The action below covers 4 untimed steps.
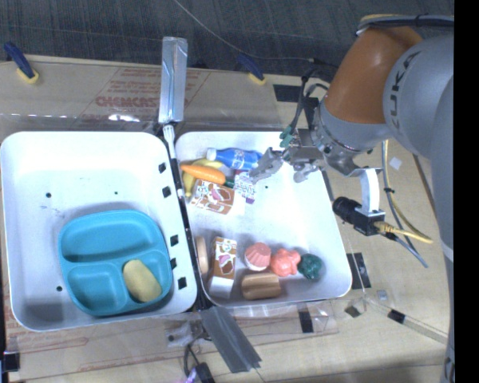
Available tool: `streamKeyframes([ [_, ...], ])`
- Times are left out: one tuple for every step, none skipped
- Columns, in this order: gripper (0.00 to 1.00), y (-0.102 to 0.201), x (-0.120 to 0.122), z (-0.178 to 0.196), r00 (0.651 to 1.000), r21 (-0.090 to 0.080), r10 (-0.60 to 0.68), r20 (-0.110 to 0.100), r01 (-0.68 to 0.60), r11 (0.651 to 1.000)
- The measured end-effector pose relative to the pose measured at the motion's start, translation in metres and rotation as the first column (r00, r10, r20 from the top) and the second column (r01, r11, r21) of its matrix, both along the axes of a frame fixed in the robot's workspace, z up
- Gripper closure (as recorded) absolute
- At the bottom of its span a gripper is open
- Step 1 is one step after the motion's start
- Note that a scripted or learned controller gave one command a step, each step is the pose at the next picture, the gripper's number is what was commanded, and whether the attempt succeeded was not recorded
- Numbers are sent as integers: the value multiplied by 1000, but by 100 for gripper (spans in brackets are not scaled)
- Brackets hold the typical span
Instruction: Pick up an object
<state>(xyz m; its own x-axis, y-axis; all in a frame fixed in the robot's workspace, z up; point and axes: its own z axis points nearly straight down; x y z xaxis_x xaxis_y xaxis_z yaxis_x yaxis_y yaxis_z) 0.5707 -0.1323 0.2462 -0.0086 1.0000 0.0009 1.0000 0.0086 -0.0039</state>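
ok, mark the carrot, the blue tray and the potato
carrot (201, 171): camera view, mid-body, right bin.
blue tray (104, 242): camera view, bare upper compartment, left bin.
potato (142, 280): camera view, centre, in the tray.

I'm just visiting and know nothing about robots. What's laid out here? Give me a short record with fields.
left bin: shallow white bin holding a blue divided plastic tray
in tray: yellow potato-shaped toy
right bin: shallow white bin with toy foods
far end: orange toy carrot, blue-labelled bottle
near end: pink cupcake toy, brown bread-like toy
pincer: over right bin's far end
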Motion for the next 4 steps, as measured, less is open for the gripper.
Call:
streamKeyframes([
  [0, -29, 33, 90, 1000, -3, 6, 11, -6, 1000],
  [0, -54, -15, -35, 1000, 0, -4, -8, 4, 1000],
  [0, 55, -42, 11, 1000, 2, 24, 4, -24, 1000],
  [0, 9, -85, -113, 997, 1, 71, -6, -71, 998],
])
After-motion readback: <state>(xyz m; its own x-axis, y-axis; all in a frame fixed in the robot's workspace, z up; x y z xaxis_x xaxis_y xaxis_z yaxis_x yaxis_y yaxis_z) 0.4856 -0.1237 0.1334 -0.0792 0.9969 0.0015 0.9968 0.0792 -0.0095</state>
